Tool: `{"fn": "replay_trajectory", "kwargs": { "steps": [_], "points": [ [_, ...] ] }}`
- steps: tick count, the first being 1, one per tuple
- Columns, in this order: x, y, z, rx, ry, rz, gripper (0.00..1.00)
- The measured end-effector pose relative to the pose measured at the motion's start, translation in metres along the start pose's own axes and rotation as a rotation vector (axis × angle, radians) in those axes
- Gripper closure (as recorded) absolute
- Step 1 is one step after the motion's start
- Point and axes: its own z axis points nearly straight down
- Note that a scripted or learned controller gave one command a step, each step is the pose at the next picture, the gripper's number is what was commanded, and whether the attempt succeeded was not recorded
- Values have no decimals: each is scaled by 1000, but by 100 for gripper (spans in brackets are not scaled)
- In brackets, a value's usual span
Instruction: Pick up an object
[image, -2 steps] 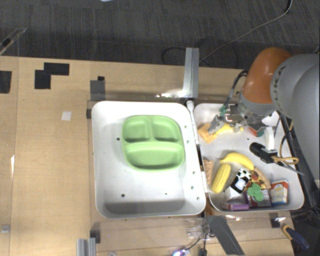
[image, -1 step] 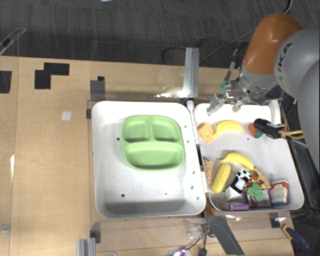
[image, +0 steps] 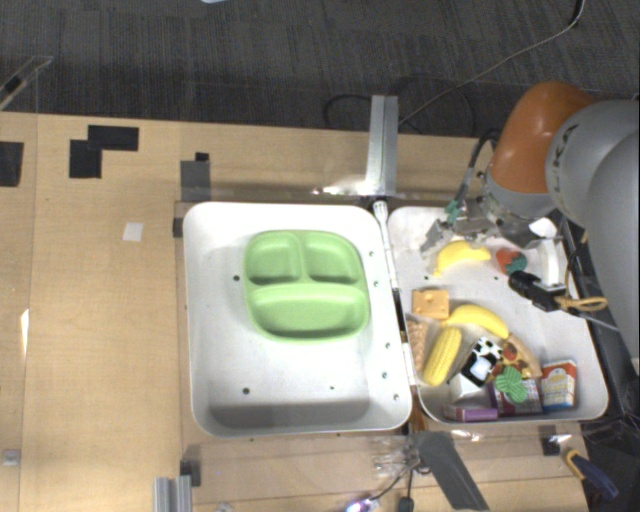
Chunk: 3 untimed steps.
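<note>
My gripper (image: 456, 234) hangs over the back of the right bin (image: 598, 385), open, with its fingers spread just above a small yellow banana (image: 464, 257). Nothing sits between the fingers. Further forward in the same bin lie a square orange cracker (image: 431, 303), a larger banana (image: 480, 320), a corn cob (image: 442, 355), a black-and-white item (image: 485, 358), a green toy (image: 511, 385), a small juice box (image: 558, 386) and a purple item (image: 470, 410). A red piece (image: 514, 262) rests right of the small banana.
The left bin (image: 215, 330) holds a green divided plate (image: 304, 282). A metal post (image: 384, 140) stands behind the wall between the bins. The arm's grey body and orange band (image: 535, 130) fill the upper right.
</note>
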Motion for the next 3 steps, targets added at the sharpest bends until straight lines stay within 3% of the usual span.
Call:
{"fn": "replay_trajectory", "kwargs": {
  "steps": [1, 2, 3],
  "points": [
    [-1, -16, 4, -20, -11, -116, 0],
    [12, -44, 18, 11, 6, -227, 0],
    [17, -162, 13, 11, 6, -261, 0]
  ]
}}
